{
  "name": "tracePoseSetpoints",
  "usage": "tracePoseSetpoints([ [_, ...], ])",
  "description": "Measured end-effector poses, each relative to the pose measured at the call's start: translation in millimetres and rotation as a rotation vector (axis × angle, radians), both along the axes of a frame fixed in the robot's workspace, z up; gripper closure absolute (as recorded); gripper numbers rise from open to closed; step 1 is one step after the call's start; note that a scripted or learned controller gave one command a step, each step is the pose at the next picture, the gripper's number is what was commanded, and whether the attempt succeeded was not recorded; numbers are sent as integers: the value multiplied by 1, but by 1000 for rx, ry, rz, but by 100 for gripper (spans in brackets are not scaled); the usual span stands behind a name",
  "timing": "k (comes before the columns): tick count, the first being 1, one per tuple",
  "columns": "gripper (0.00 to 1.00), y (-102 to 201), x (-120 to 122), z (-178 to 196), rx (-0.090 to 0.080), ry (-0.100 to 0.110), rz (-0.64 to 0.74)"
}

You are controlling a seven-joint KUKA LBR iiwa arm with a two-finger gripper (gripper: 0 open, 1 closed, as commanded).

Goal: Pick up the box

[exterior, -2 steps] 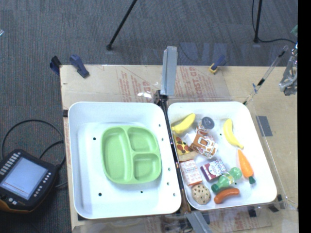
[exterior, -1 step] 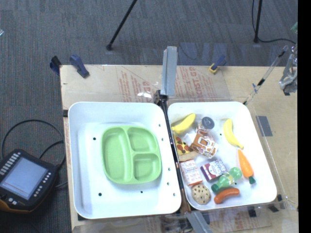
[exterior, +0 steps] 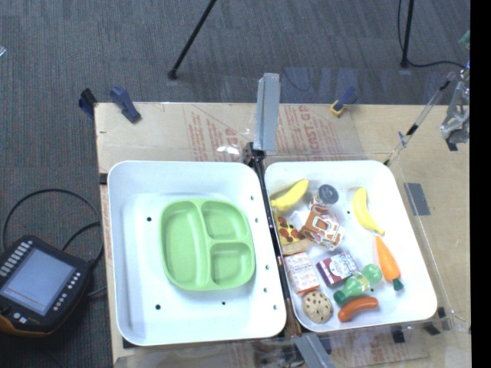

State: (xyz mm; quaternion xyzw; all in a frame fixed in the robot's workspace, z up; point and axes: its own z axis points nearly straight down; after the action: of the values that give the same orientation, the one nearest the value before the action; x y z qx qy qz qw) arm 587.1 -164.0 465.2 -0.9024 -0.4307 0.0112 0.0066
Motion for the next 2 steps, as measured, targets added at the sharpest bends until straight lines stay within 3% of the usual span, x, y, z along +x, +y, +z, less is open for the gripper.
tracePoseSetpoints([
  [2, 100, 7, 4, 14, 1, 9, 23],
])
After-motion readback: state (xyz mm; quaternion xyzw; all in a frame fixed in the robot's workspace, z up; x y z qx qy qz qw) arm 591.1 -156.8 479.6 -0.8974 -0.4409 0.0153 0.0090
